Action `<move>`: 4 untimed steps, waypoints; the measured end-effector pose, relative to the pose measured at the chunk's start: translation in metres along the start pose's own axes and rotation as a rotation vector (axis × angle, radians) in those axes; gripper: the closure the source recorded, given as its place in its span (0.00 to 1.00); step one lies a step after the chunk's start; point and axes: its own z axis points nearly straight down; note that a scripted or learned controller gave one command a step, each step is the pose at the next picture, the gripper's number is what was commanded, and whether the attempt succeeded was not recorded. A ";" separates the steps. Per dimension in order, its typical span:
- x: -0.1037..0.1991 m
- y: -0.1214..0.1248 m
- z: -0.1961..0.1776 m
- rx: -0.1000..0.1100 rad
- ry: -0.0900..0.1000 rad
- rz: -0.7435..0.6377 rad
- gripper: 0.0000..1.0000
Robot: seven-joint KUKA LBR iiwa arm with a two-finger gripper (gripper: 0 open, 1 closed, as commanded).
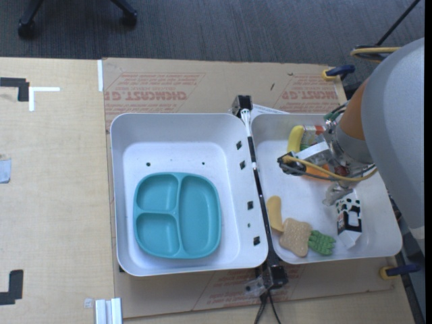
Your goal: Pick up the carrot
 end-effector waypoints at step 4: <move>-0.020 -0.002 0.006 0.010 -0.044 0.009 0.00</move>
